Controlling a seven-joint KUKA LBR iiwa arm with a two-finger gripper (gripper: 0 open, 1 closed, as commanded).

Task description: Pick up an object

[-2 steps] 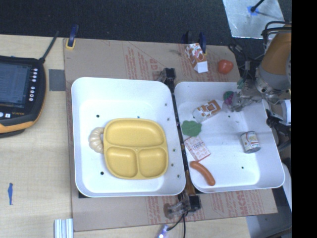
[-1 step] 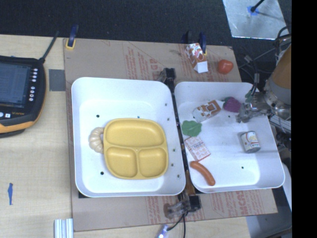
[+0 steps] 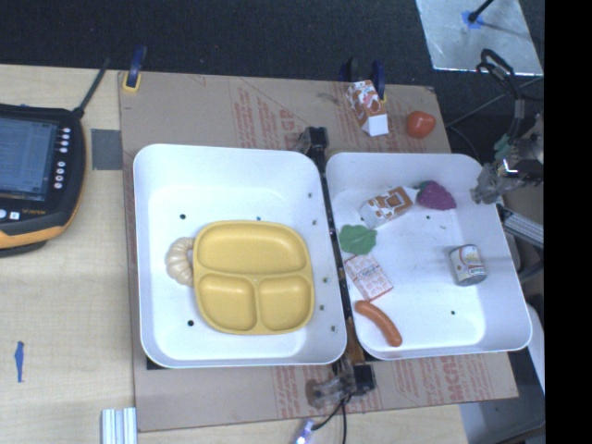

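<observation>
Figure. Two shallow white bins side by side on the surface, viewed from above at a slant. The left bin (image 3: 157,183) holds a yellow divided tray (image 3: 252,276) with a pale ridged gourd-like item (image 3: 178,259) touching its left edge. The right bin (image 3: 425,336) holds the loose candidates for picking: a purple lump (image 3: 435,195) at the far side, a small carton (image 3: 386,206) just left of it, a green leafy piece (image 3: 357,239) near the bin's left wall, a flat printed packet (image 3: 368,277) nearer the viewer, an orange sausage-shaped item (image 3: 379,323) at the near left corner, and a small metal can (image 3: 468,265) lying toward the right. Outside the bins, on the far cardboard, stand a second small carton (image 3: 367,105) and a red tomato-like object (image 3: 421,123). A handheld control pendant (image 3: 32,174) rests at the far left.

The gripper (image 3: 492,185) sits at the right bin's far right rim, well apart from every object; whether its fingers are spread or pressed together cannot be told at this size. Nothing is seen between them.

Step in hand, as judged: the approach, with no object yet chosen or contacted. The next move calls for travelling inward over the right bin, centring above one item, the can or the purple lump being nearest, then descending.
</observation>
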